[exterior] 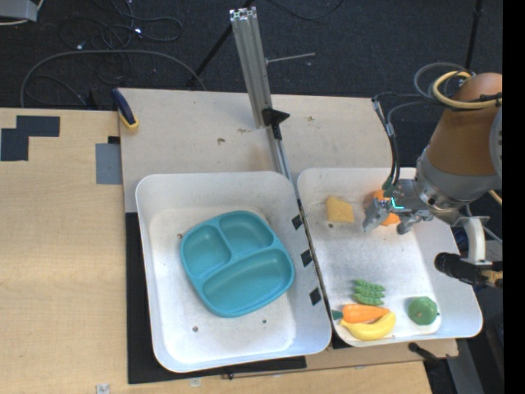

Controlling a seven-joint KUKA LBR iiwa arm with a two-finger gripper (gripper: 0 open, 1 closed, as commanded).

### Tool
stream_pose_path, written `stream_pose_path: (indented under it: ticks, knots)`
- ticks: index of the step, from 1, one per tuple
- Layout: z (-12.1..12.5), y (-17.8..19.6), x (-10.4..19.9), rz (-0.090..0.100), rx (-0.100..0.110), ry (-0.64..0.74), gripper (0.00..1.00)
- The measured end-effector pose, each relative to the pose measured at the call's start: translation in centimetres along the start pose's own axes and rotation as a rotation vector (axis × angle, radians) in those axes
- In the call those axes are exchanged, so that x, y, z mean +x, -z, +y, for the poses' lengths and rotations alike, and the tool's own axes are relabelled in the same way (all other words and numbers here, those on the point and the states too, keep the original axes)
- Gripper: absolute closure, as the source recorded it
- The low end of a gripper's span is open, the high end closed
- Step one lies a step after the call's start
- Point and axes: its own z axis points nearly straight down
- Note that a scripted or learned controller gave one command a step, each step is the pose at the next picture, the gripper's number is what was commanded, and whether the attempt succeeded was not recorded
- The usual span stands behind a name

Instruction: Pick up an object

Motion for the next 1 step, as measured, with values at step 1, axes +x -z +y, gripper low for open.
stream_pose_path:
  ticks: [1]
  knots:
    - [0.08, 0.12, -0.01, 0.0, -0.003, 0.0, 0.0]
